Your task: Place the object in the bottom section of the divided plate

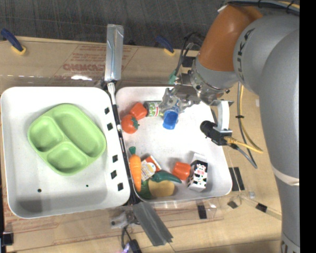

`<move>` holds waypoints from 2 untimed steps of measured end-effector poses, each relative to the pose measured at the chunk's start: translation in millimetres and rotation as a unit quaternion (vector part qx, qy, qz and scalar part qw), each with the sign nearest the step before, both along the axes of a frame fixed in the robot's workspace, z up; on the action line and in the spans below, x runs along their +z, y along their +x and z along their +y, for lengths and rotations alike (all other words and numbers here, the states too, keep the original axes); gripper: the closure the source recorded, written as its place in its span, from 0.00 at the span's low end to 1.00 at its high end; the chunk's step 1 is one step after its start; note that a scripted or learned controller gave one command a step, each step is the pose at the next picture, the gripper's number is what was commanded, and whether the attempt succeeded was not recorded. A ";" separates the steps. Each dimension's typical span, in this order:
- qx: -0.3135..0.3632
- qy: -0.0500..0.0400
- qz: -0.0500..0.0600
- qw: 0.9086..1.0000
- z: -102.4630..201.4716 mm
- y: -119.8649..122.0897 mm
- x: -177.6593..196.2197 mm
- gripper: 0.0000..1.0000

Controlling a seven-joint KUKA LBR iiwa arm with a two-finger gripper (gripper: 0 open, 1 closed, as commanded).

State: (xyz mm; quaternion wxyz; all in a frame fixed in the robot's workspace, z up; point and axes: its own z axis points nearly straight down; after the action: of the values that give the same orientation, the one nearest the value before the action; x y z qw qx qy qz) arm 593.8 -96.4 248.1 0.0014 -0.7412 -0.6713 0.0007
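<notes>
1. Arm [263,62]: grey, with the orange band [226,33] above the wrist; it enters from 3 o'clock and bends down over the 12 o'clock end of the right bin [218,165].
2. Gripper [173,105]: it points down toward the bin floor, directly over a blue cup [170,119]. How wide it stands, and whether it grips the cup, cannot be told.
3. Divided plate [67,137]: green, lying in the left bin [21,194], well apart from the gripper at its 9 o'clock.
4. Near the cup, toward 9 o'clock: a small can [153,108], a red pepper [138,111], a tomato [129,124].
5. At the right bin's 6 o'clock edge: a carrot [135,168], a snack packet [149,167], a yellow pear [162,187], an orange cup [181,169], a milk carton [199,174].
</notes>
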 end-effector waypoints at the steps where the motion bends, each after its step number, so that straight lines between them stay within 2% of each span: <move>1: 0.024 0.000 0.000 1.000 63.3 -0.5 20.2 1.00; 2: 0.061 0.000 0.001 0.998 133.8 -1.5 8.5 1.00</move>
State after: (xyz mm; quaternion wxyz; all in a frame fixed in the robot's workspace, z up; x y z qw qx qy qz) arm 592.3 37.4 256.6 0.0021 -0.6992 -0.7149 0.0017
